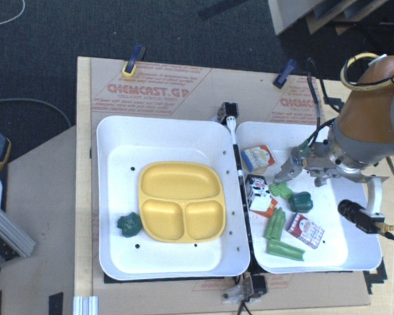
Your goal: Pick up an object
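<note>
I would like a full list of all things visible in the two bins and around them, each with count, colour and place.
left bin: one, white, left on the bench
right bin: one, white, right on the bench
divided plate: one, yellow, middle of left bin
small green object: one, dark green, left bin, beside the plate's lower left
green pieces: several, green, middle of right bin
red and white packets: several, right bin
clamps: two, blue, far edge of the board
arm: one, grey and orange, over the right bin
end effector: one, grey, above the right bin's items
</note>
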{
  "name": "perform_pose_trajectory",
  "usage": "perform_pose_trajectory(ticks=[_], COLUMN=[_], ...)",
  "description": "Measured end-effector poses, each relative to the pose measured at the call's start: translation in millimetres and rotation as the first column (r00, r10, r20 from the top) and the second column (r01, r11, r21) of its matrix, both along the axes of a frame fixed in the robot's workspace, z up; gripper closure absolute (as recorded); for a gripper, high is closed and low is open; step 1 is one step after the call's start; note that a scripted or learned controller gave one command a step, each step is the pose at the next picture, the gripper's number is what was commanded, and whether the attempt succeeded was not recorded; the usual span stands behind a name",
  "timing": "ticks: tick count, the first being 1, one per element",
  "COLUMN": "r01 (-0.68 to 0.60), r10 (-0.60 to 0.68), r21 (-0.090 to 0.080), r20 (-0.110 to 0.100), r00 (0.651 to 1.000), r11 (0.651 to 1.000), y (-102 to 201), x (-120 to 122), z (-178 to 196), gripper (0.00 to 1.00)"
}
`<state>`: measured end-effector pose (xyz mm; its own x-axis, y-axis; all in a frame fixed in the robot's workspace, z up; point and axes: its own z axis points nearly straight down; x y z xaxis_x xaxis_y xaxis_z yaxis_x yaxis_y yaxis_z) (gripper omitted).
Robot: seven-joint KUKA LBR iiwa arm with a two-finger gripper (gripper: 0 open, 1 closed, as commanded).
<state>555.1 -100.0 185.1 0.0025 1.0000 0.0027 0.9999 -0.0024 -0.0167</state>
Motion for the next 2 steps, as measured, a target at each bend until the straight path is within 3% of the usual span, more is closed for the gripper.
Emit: perform_pose_trajectory(ticks=[1, 2], r01=[-0.002, -0.001], r10=[0.002, 0.001], r21=[-0.001, -0.003], r20=[0.014, 0.014], r00=[1.0, 1.0], r11=[1.0, 1.0], y=[0.1, -0.5], x=[3.2, -2.9], z=[7.3, -53.2], gripper=[0.0, 0.0])
